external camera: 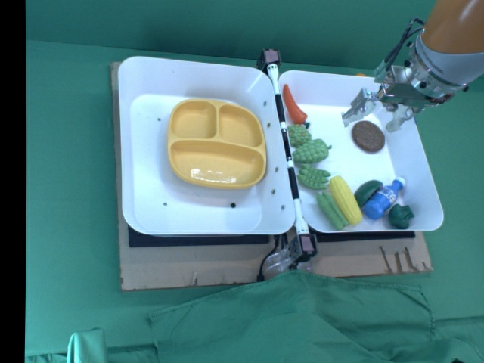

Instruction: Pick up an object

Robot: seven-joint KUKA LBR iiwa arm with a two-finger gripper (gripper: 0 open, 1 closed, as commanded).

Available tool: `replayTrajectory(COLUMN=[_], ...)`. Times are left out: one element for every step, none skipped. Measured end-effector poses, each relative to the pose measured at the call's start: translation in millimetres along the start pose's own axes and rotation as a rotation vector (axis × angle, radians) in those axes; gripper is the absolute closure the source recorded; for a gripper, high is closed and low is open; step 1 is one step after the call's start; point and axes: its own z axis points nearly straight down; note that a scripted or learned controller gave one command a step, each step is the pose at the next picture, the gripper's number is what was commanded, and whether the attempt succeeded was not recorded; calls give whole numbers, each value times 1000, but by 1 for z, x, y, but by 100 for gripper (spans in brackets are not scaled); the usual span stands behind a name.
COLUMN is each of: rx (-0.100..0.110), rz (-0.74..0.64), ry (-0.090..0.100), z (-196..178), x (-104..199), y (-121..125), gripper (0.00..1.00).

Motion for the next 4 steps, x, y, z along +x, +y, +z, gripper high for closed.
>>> replayTrajectory(rx=[0,-4,-2,14], rz=[5,-2,-1,-4], ry=[-5,-5,-4,1], z=[63,140,136,160], x=[-66,-81,-80,-84], y=[51,118,116,146], gripper=[0,0,0,0])
